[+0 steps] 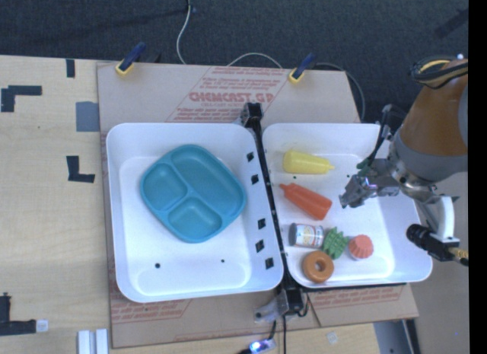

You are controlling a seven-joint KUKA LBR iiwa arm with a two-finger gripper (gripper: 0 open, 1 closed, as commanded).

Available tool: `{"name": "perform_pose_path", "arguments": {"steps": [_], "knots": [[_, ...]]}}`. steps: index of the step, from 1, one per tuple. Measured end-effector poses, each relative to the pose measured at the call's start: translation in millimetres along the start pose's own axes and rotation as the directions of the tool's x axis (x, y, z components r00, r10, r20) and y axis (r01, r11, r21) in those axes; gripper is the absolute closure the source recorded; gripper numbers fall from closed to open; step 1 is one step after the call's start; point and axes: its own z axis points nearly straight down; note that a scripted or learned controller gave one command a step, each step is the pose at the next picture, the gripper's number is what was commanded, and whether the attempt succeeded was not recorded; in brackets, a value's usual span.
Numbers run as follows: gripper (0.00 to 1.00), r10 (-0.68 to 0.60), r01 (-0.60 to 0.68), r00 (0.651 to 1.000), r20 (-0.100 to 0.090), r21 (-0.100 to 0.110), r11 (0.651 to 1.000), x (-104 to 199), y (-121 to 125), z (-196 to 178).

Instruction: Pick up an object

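The right bin holds a yellow bottle-shaped toy, an orange carrot-like toy, a small jar with a label, a green leafy toy, a red strawberry-like toy and an orange ring. My gripper hangs over the right part of this bin, to the right of the carrot-like toy and above the strawberry-like toy. Nothing shows between its tips.
The left bin carries a blue divided plate. A black divider runs between the bins. Both sit on a cardboard sheet held by two clamps at the back. The arm's orange band rises at the right.
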Motion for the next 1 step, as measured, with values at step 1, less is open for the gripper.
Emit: {"name": "perform_pose_path", "arguments": {"steps": [1], "knots": [[1.0, -0.004, 0.004, 1.0, -0.003, 0.005, 1.0, 54.8, -10.5, -1.9]]}}
